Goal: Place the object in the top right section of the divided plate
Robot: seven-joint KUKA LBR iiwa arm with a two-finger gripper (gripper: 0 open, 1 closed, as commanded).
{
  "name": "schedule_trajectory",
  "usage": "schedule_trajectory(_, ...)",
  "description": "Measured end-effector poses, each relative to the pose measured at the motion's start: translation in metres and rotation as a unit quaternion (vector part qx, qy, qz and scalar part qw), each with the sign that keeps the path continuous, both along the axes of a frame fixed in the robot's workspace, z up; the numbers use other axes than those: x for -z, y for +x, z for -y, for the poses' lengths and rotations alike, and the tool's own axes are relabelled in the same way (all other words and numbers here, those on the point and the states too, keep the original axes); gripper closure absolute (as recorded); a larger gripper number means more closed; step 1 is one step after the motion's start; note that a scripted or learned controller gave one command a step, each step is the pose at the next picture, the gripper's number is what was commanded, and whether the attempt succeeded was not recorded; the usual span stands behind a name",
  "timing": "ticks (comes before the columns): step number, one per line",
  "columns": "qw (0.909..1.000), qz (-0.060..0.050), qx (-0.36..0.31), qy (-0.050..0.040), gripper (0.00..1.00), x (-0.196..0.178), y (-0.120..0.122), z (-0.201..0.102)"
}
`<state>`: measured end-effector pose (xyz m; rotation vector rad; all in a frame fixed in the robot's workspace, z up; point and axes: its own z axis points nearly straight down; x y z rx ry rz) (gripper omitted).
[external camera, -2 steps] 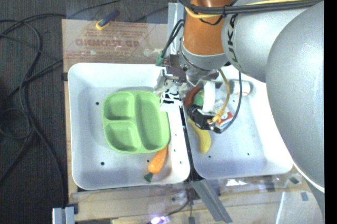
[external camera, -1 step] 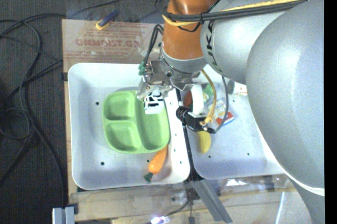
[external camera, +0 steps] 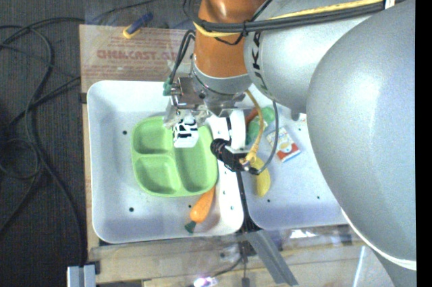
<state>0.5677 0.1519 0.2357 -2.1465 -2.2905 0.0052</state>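
Dark carpet with loose black cables frames your workspace, and on it stands the surface [external camera: 101,250] that carries two shallow white bins side by side.

Your left bin [external camera: 111,144] holds a green divided plate [external camera: 169,167] with three sections, lying flat near the bin's middle. An orange carrot [external camera: 202,206] lies just beside the plate's lower right edge, close to the wall shared by the two bins. Your right bin [external camera: 297,204] holds a yellow banana [external camera: 262,181] near that wall, a small red and white card or packet [external camera: 287,146], and a green item [external camera: 264,118] partly hidden under the arm.

Your arm [external camera: 229,22] reaches in from the right, grey with its orange band uppermost. Your claw [external camera: 183,118] hangs over the plate's upper right section. A small black and white piece [external camera: 185,132] sits at its tip, over the plate's top right section. I cannot tell whether it is the object or part of the claw, so I cannot tell whether the claw is spread, pressed together or pinching anything.

Judging the risks: if that piece is the object, a release from a height could let it bounce into the neighbouring section or over the rim. The plate is loose, so a low descent could nudge it toward the carrot. The dangling black cable [external camera: 226,156] near the wrist could also snag the bin wall.
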Motion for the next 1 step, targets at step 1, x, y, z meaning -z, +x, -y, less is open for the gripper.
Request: schedule_trajectory(1,0.999,0.0,-0.045,-0.001,1.0,-0.0002,-0.0272,0.0121)
